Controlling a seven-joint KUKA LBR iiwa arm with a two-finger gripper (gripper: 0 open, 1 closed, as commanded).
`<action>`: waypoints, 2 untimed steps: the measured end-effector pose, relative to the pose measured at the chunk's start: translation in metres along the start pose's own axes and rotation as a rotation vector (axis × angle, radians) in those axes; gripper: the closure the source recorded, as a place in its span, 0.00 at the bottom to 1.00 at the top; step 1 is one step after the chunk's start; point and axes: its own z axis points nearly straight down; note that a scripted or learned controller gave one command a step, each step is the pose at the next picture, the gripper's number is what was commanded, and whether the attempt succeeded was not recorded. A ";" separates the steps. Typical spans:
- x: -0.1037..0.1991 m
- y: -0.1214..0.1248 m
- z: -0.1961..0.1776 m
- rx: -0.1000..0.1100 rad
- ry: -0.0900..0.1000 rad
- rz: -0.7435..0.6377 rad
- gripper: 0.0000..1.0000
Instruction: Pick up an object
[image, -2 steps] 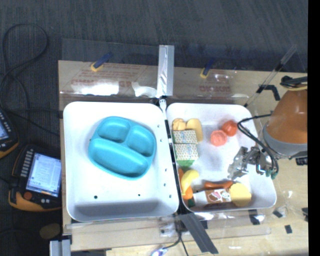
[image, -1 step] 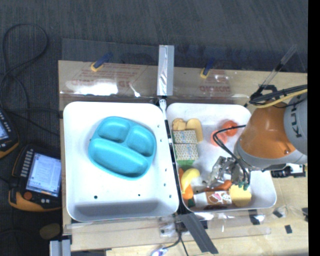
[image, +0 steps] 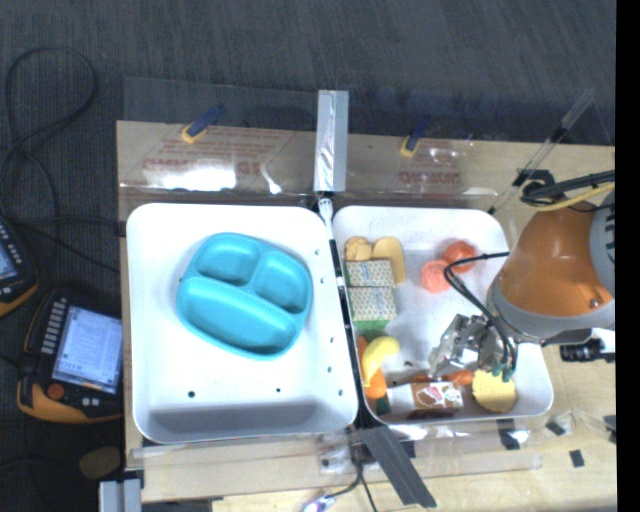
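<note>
1. Reaching in from the right, the grey arm with its orange band (image: 555, 265) hangs over the right bin (image: 415, 225), and its gripper (image: 470, 345) sits low near that bin's front right part.
2. Whether the claw is wide or narrow I cannot tell; the metal parts blur together with a black cable, and no object can be seen between them.
3. A yellow object (image: 493, 392) lies just beside the gripper, toward the bin's front right corner.
4. A brown bottle (image: 425, 392) with a red and white label lies on its side along the front wall, just left of the yellow object.
5. A banana-like yellow piece (image: 378, 353) lies near the divider, left of the gripper.
6. Two pale packaged blocks (image: 368, 285) are stacked along the divider, with a small biscuit-coloured item (image: 357, 248) and a yellow item (image: 390, 252) behind them.
7. A salmon-pink object (image: 436, 276) and an orange-red one (image: 460, 252) lie near the back of the bin, well apart from the gripper.
8. A blue sectioned tray (image: 245, 292) lies tilted in the left bin (image: 160, 380).
</note>
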 end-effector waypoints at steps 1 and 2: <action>-0.018 -0.032 0.024 -0.004 -0.007 -0.055 1.00; -0.034 -0.064 0.024 -0.006 -0.011 0.054 1.00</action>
